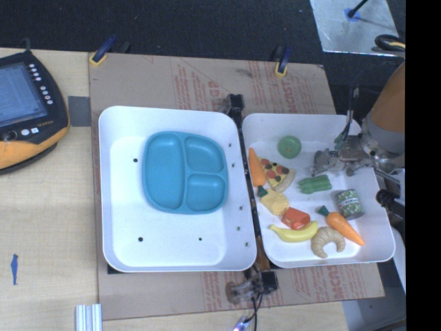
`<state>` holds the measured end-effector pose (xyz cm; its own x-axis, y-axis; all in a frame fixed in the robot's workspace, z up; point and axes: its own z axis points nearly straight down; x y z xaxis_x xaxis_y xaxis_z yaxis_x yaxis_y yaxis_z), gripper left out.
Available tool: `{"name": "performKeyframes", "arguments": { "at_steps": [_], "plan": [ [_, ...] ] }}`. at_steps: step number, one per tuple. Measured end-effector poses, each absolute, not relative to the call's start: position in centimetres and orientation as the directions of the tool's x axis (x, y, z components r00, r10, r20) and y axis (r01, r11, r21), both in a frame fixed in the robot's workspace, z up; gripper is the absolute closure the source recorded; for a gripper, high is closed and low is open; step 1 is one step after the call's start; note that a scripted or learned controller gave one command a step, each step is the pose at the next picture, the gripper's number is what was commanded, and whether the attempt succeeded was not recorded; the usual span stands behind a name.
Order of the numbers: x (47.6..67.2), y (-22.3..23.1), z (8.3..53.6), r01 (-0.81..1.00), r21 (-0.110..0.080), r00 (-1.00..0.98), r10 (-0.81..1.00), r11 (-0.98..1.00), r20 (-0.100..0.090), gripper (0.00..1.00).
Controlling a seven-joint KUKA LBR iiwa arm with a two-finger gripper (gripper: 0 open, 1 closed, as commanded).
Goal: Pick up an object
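The right bin (311, 259) holds several toy foods: a green ball (290, 145), a pizza slice (278, 174), a green pod (314, 183), a yellow chunk (274, 202), a red piece (296, 218), a banana (295, 233), a croissant (326, 241), a carrot (343, 227) and a green can (349, 203). Another orange carrot (255, 167) lies along the bin's left wall. My gripper (324, 162) hangs low at the bin's right side, just above the green pod and right of the green ball. Nothing is seen in its grasp.
The left bin (124, 219) holds a blue divided plate (185, 171). A teach pendant (24, 112) lies at the bench's far left. Clamps (281, 57) hold the cardboard under the bins. The arm's orange band (391, 105) stands over the right bin's right edge.
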<state>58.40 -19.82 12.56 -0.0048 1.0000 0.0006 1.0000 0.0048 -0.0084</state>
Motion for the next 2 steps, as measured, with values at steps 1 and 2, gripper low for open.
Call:
{"name": "performKeyframes", "arguments": {
  "at_steps": [1, 2],
  "plan": [
    [54.3, -18.6, 9.1, 1.0, -0.005, -0.006, 1.0, 0.006, 0.0, 0.0],
    [48.8, -16.9, 9.1, 1.0, -0.005, -0.007, 1.0, 0.007, 0.001, 0.0]
  ]
}}
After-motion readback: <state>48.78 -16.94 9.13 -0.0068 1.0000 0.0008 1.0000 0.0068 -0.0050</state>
